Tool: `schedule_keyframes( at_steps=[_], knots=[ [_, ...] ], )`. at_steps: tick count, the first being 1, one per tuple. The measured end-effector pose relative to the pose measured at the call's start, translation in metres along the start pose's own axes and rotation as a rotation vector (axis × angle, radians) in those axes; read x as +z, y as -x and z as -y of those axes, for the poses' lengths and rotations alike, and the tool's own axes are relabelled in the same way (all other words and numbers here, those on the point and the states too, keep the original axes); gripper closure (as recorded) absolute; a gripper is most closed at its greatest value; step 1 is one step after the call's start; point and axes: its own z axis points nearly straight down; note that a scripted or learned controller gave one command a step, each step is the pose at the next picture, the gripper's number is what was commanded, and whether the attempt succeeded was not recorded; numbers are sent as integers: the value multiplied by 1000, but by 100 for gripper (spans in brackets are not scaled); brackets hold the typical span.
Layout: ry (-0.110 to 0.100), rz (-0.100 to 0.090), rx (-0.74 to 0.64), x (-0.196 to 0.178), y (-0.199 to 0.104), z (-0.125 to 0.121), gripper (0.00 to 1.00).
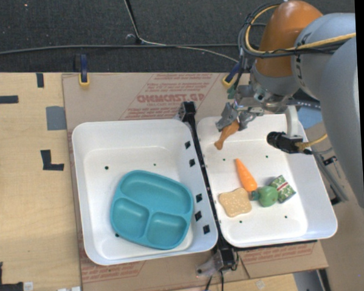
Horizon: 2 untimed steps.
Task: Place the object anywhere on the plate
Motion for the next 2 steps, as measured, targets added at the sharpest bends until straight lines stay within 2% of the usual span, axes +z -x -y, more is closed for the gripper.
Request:
schedule_keyframes(
  at_steps=[1, 2],
  knots=[
    [-1, 0, 0, 4, -50, 2, 100],
    [2, 0, -1, -13, -101, 5, 100]
  ],
)
